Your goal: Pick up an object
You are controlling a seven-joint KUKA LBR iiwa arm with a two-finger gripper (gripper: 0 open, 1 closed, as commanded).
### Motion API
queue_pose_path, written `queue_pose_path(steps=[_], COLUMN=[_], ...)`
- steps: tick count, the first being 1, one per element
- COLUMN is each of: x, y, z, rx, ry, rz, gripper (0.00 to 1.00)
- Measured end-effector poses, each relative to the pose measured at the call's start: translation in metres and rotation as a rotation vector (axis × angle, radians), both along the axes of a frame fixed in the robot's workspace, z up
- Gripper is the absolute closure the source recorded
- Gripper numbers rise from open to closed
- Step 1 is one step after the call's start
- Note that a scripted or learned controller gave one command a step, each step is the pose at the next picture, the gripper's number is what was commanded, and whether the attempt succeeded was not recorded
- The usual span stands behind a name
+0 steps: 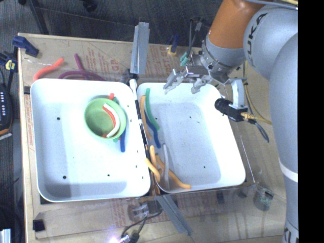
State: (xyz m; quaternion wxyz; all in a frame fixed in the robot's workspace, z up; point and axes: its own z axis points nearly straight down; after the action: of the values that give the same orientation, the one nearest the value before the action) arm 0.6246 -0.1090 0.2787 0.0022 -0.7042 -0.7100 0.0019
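- Wooden worktop [96,59] w/ two white bins side by side, dark floor beyond.
- Near: right bin [202,135] has long thin pieces along its left wall — orange ones [162,168] low, a green strip [151,116] higher.
- Left bin [61,151]: green bowl [104,118] w/ a red-and-white piece inside.
- Far: pincer [185,82] over right bin's far rim, fingers spread wide, nothing between them.
- Task looks barely begun; approach, grasp, lift all left.
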Motion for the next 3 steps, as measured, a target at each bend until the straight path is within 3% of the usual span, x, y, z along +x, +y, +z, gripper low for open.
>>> queue_pose_path(steps=[1,2,3], x=[0.031,-0.001,0.000], y=[-0.001,-0.004,0.001], z=[-0.145,-0.184,-0.174], rx=[-0.001,-0.006,0.004], ry=[0.001,-0.008,-0.004], rz=[0.038,0.037,0.044], gripper=[0.00,0.00,1.00])
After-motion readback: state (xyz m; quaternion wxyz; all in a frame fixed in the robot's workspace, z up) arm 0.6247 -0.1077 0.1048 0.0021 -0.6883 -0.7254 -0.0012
